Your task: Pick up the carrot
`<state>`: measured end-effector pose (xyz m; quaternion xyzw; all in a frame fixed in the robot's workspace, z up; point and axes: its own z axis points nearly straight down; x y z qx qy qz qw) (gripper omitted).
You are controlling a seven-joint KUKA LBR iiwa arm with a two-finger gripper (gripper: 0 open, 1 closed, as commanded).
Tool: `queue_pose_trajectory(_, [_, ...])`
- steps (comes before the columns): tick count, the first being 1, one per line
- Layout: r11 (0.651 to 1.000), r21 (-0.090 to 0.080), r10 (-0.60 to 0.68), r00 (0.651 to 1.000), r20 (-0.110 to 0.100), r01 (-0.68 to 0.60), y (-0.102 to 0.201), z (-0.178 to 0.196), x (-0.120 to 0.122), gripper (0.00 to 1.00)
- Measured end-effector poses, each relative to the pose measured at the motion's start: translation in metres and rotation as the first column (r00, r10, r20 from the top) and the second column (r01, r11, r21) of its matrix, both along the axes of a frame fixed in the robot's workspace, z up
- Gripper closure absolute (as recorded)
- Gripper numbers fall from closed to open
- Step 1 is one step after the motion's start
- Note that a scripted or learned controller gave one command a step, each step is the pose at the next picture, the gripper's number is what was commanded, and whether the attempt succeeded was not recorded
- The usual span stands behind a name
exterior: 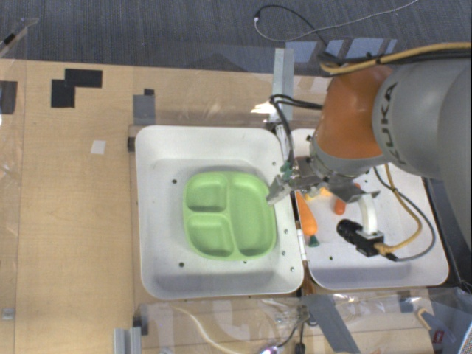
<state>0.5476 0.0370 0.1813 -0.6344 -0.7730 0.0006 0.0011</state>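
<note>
You find the fingers above the left rim of the right bin; whether released or clenched, you cannot tell. The carrot lies just beside them.

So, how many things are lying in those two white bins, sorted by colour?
Green: 1, the divided plate, in the left bin
Orange: 1, the carrot, in the right bin
Red-orange: 1, a small piece, partly hidden, in the right bin
Total: 3
</note>
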Motion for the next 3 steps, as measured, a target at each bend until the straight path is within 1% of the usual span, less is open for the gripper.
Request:
queue_pose_trajectory(1, [0.999,-0.001,-0.034,0.999,0.002,0.034,-0.025,0.0,0.107,0.0])
queue_pose_trajectory(2, [0.936,-0.001,-0.352,0.936,-0.001,0.352,-0.079,0.0,0.003,0.0])
queue_pose_trajectory(3, [0.942,-0.001,-0.336,0.942,0.001,0.336,-0.121,-0.007,0.032,0.0])
